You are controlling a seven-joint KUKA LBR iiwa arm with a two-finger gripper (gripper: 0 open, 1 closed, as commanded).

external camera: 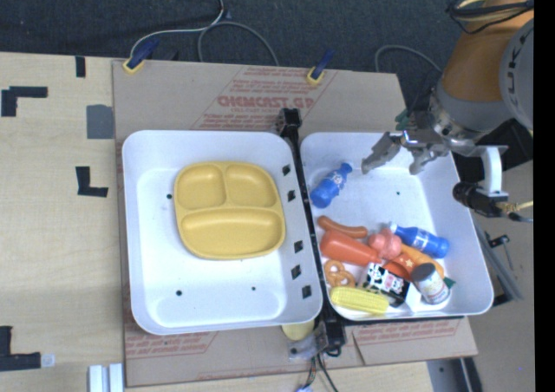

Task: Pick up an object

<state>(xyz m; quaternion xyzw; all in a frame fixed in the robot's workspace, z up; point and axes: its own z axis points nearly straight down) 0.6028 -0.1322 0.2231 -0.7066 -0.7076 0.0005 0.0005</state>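
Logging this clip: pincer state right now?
Pincer: open, holding nothing, above the right bin.

The bench (61,208) is viewed from above at a slant. Both white bins (143,208) are taken in from moderate height.

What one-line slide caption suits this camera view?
Arm's open hand hovers over the right bin of toy food, near a blue bottle; yellow divided plate in the left bin.
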